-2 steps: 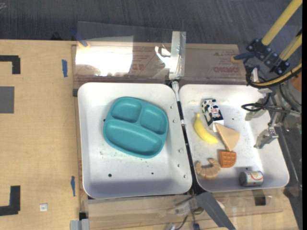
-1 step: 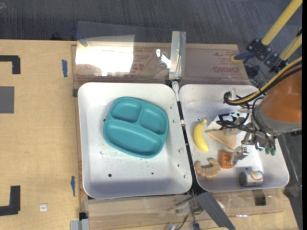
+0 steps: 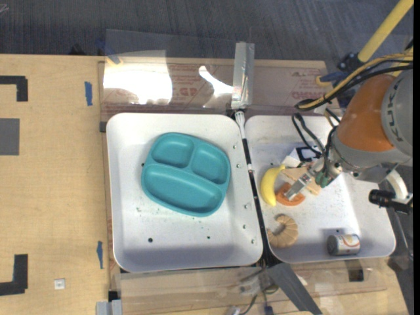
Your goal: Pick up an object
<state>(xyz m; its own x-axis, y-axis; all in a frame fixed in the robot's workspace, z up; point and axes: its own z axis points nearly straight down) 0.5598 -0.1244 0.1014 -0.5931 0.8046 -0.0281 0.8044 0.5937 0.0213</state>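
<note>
My gripper [image 3: 295,187] reaches down into the right bin [image 3: 371,205] from the right, under the arm's orange band. It hangs just over a small orange object [image 3: 291,199] and partly hides it. A yellow banana-shaped toy [image 3: 268,184] lies right beside it on the left, close to the bin's left wall. A tan, ridged object [image 3: 283,231] rests below them, and a small grey can [image 3: 344,243] lies on its side near the bin's front right corner. I cannot make out whether anything is held.
The left bin [image 3: 125,241] holds a teal divided plate [image 3: 186,173] near its middle. A metal divider post [image 3: 241,74] and clear sheeting stand behind the bins. Black cables [image 3: 308,133] trail off the arm over the right bin's back.
</note>
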